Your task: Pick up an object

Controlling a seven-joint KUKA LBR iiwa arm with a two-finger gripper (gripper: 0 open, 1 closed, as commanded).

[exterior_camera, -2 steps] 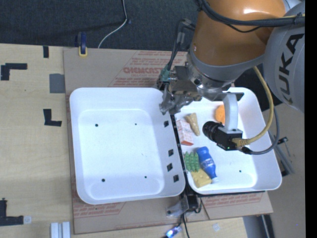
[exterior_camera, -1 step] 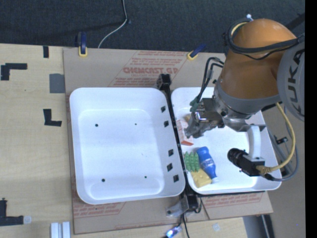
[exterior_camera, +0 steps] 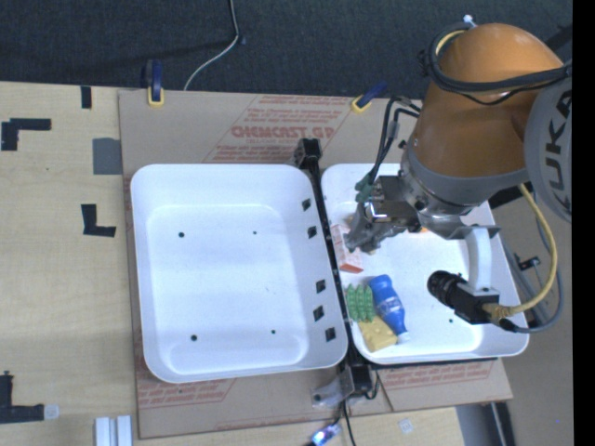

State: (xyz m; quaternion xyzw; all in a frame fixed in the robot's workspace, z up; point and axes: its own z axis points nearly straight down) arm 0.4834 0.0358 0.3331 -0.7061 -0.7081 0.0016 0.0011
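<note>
I see a blue bottle (exterior_camera: 389, 305), a green thing (exterior_camera: 359, 301) and a yellow thing (exterior_camera: 376, 334) lying in the right bin (exterior_camera: 502, 347). My gripper (exterior_camera: 363, 235) is low, just above them by the red-and-white packet (exterior_camera: 350, 264). Nothing looks picked up yet. I cannot tell its grip.

A blue bottle (exterior_camera: 388, 306) is lying tilted in the right bin's lower left corner, touching a green toy (exterior_camera: 359, 301) and a yellow block (exterior_camera: 376, 334). A red-and-white packet (exterior_camera: 350, 264) is sitting just above them.
</note>
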